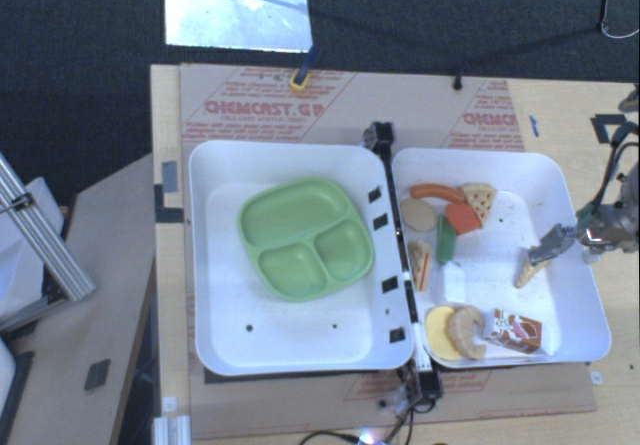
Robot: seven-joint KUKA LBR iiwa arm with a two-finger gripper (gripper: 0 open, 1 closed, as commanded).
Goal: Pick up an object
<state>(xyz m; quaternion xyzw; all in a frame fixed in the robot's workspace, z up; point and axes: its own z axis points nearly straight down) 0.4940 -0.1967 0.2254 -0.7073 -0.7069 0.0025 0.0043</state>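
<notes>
1. Count: two white bins on the worktop (330, 98). The left bin (215, 233) carries one green tray (305, 238) with three compartments. The right bin (575, 233) carries about nine small toy food items.
2. Items in the right bin, near its left wall: one orange-red sausage (437, 192), one tan waffle-like wedge (480, 199), one beige oval piece (418, 214), one red block (462, 219), one green piece (446, 240), one thin tan-and-orange stick (420, 263).
3. Items along the bin's near edge: one yellow disc (441, 332) with a pale curved pastry (466, 330) lying over it, and one red-and-white packet (514, 330) just beside.
4. One tan cone-shaped piece (527, 273) lies alone towards the right wall, its tip touching or just under the hand (548, 247).
5. The hand reaches in over the right wall; whether it is wide or narrow cannot be told, and nothing shows between its fingers.
6. Open room: the middle and far-right corner of the right bin floor are bare; the left bin has bare floor all around the tray.
7. Materials: bins are smooth moulded plastic with rounded corners; the worktop sheet is printed cardboard-like material.
</notes>
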